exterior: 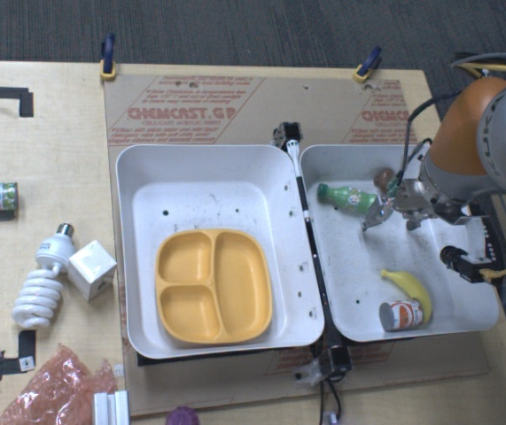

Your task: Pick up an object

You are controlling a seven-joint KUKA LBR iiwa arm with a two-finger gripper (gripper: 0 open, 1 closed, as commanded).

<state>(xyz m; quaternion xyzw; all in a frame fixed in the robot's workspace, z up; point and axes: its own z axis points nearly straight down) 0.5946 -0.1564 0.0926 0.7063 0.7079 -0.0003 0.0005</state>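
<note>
The end effector (387,207) is seen low in the right white bin (359,312), its metal fingers spread narrowly beside the cap end of the green plastic bottle (346,197), with nothing held between them. A glancing touch could be expected to roll the round bottle aside. In that bin are counted one bottle, one yellow banana (408,285) and one small can (401,315); in the left white bin (137,237), one yellow divided plate (213,284).

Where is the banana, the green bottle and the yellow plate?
banana (409,285): camera view, middle of its curved body.
green bottle (346,197): camera view, its labelled middle.
yellow plate (244,277): camera view, floor of its large compartment.
</note>
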